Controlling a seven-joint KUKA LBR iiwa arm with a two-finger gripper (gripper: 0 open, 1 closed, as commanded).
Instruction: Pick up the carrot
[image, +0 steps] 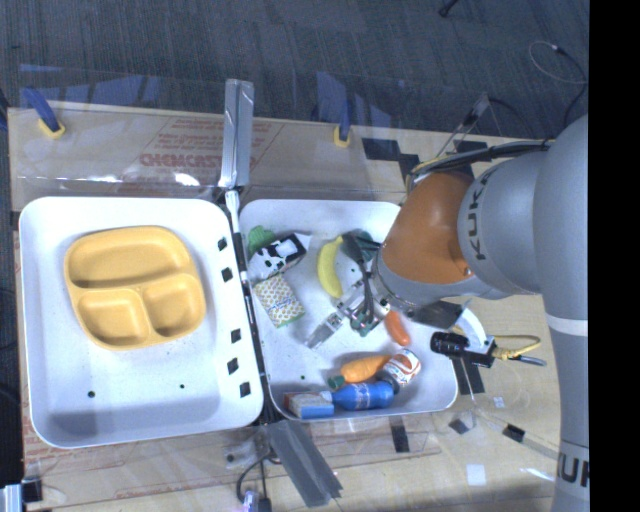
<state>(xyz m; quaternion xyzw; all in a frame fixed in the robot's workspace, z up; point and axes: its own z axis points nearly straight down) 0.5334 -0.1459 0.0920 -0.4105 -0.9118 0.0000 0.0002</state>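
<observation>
In the bin on the view's right (312, 220), your carrot (363, 368) lies on its side near the front wall, orange body pointing right and its green end to the left. It rests just behind a blue bottle (363, 397) that lies along the same wall, and its right end meets a red-and-white can (404, 367).

Your gripper (340, 322) hangs over the middle of that bin, just behind the carrot and apart from it. Nothing shows in its grasp, and from this slant you cannot tell whether it stands open or closed. The grey arm (525, 230) reaches in from the right, its orange band (430, 240) over the bin's back right corner.

Around the gripper you have a banana (329, 268) just behind it, a checkered packet (278, 299) to its left and a small red-orange piece (397, 328) close on its right. A black-and-white toy (282, 252) sits near the bin's back left corner.

In the left bin (130, 395), a yellow divided tray (135, 285) lies towards the back. Both bins sit side by side on the bench (500, 440).
</observation>
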